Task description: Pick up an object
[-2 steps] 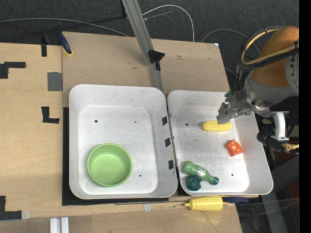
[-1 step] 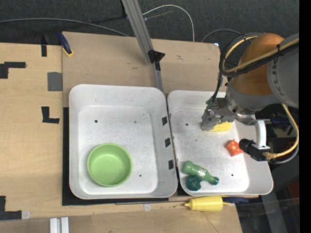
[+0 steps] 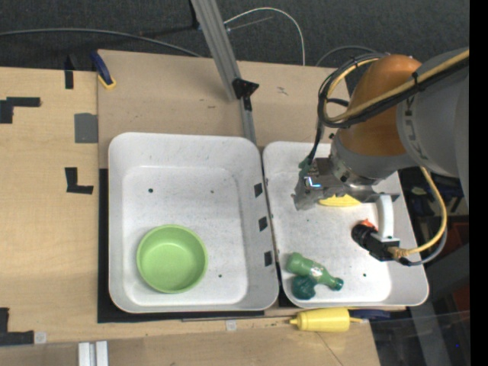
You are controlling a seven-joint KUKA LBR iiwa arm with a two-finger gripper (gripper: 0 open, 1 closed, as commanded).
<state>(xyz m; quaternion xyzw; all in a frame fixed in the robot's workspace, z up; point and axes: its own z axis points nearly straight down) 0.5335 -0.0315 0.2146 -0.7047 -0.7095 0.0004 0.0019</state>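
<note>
Roughly: gripper (image 3: pixel 307 191) sits low in the right bin (image 3: pixel 284 166), over its upper-left part, fingers pointing toward the bins' shared divider. Can't tell the jaw state; the tips blur into a grey blob with a small blue-white glint, and nothing reads clearly between them. Arm (image 3: pixel 427 120) enters from the right, orange band (image 3: pixel 381 101) above the wrist, black and yellow cables (image 3: pixel 339 97) looping over it and down the right side. Just right of the gripper, a yellow object (image 3: pixel 338 201) lies on the bin floor, mostly hidden under the wrist, shape unclear. Farther right, a white piece (image 3: pixel 386 213) and a black part (image 3: pixel 370 241) with an orange spot, partly behind a cable; can't tell whether these are loose items or arm hardware. Near the bin's front edge, well apart from the gripper, a green bottle (image 3: pixel 314 270) lies on its side, a darker teal lump (image 3: pixel 303 287) touching it. Yellow bottle (image 3: pixel 324 320) lies outside the bin on the bench (image 3: pixel 46 227), just past the front rim. Left bin (image 3: pixel 183 147) holds a green bowl (image 3: pixel 172 258), upright, front-left corner. Grey pole (image 3: pixel 217 33) slants down to the divider's far end. Black tape marks on the bench at left. No legible writing or labels anywhere.
</note>
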